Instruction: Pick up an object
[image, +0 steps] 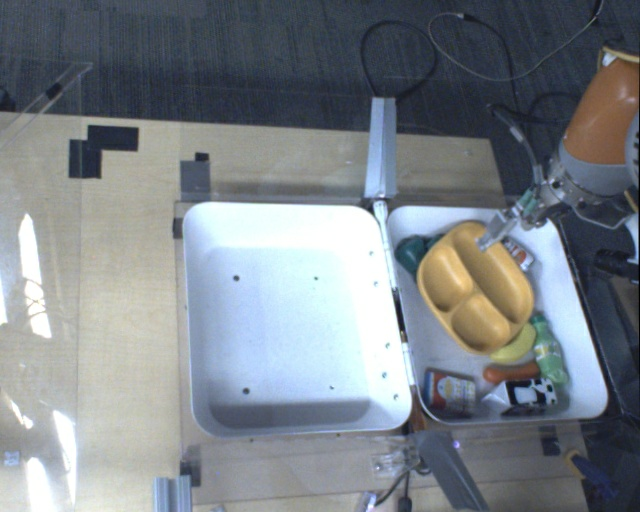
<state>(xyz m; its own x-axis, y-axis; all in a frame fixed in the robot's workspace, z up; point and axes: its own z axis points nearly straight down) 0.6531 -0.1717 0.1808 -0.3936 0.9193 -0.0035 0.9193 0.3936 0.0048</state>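
Worktop (120, 330) of pale wood carries two shallow white bins side by side, seen from above at a slant. The left bin (290, 400) holds nothing visible. The right bin (590, 385) holds a jumble: a yellow two-compartment tray (470, 290) lying tilted across the pile, a dark green object (410, 250) at the bin's far left corner, a small packet (450, 392) near the front edge, a red-orange item (510, 373) and a green one (548, 350) toward the front right corner. The grey arm (600, 120) with its orange band reaches in from the right; its end effector (505, 232) sits low at the tray's far rim, likely positioned to grasp that rim because the tray lies topmost. How far it is open, and whether it grips anything, cannot be told.
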